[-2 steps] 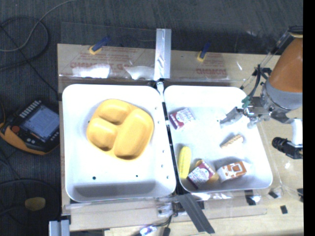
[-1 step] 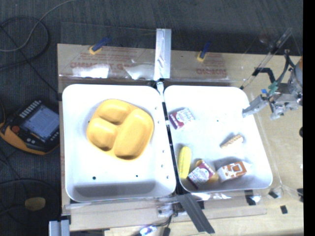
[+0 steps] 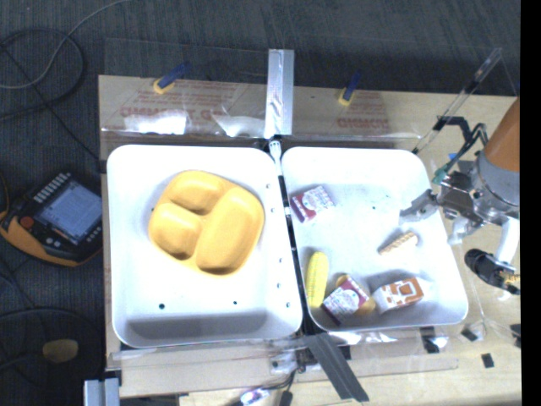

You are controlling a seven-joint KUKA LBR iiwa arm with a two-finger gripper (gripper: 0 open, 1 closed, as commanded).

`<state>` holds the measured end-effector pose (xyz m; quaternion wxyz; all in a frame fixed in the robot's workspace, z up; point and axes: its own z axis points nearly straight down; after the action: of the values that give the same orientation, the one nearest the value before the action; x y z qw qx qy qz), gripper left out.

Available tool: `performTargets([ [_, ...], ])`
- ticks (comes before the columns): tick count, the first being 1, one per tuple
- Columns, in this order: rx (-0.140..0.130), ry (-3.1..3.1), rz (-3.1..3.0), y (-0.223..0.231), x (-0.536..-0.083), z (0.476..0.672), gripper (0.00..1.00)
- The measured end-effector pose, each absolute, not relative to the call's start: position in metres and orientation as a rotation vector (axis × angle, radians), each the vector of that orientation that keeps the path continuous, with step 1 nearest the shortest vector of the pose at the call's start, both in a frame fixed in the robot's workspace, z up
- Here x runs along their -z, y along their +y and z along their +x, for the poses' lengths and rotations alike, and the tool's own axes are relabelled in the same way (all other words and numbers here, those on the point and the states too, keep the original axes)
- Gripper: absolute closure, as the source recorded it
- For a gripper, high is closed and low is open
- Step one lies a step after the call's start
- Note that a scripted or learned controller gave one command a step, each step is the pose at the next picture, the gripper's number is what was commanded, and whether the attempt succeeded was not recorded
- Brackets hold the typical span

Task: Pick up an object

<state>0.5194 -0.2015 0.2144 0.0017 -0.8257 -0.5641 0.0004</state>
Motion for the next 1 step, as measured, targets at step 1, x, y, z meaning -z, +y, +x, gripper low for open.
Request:
performTargets([
  [1, -0.004, -1.820, -2.560, -0.2022, -0.1804, 0.4985, 0.00],
])
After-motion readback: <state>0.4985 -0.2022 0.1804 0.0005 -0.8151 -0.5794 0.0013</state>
